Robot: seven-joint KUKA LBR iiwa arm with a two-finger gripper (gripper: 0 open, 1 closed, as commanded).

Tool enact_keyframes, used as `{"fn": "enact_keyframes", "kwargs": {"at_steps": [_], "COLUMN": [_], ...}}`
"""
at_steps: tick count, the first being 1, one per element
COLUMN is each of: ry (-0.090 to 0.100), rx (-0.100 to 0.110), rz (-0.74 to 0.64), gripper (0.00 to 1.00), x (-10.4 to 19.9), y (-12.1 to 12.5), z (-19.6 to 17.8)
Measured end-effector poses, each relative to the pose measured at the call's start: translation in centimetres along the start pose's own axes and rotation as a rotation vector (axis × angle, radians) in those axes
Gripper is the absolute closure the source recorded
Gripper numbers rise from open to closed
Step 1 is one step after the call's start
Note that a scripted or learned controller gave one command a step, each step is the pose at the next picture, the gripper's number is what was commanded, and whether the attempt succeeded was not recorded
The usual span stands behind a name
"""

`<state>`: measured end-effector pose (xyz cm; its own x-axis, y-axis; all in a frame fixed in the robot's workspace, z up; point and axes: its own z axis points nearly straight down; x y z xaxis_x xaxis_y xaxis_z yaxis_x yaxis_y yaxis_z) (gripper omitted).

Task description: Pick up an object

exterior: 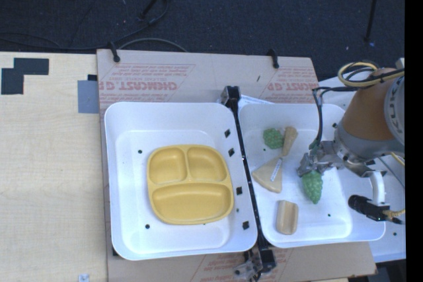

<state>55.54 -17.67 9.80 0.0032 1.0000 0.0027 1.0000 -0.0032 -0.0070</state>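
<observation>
My gripper (310, 166) is low inside the right bin (330, 229), reaching in from the right on the grey arm with its orange band (369, 114). Directly below it in the view lies a bumpy green object (313, 188), whose top end touches or sits just under the gripper tip. To the left lies a pale yellow wedge (267, 176). A smaller green lump (272, 137) and a tan stick (289, 139) rest farther back. A tan rounded block (287, 216) lies near the bin's front.
The left bin (125, 142) holds a yellow divided plate (190, 183). A black divider bar (241, 168) runs between the bins. Cables and a black part (370, 207) hang by the arm at the right bin's right side.
</observation>
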Motion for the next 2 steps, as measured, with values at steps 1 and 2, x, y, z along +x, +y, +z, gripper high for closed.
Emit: {"fn": "enact_keyframes", "kwargs": {"at_steps": [1,2], "ry": [-0.004,-0.003], "rx": [-0.009,-0.008], "rz": [-0.001,-0.005], "gripper": [1.0,1.0], "x": [-1.1,-1.0], "y": [0.1,-0.2], "z": [-5.6,-9.8]}}
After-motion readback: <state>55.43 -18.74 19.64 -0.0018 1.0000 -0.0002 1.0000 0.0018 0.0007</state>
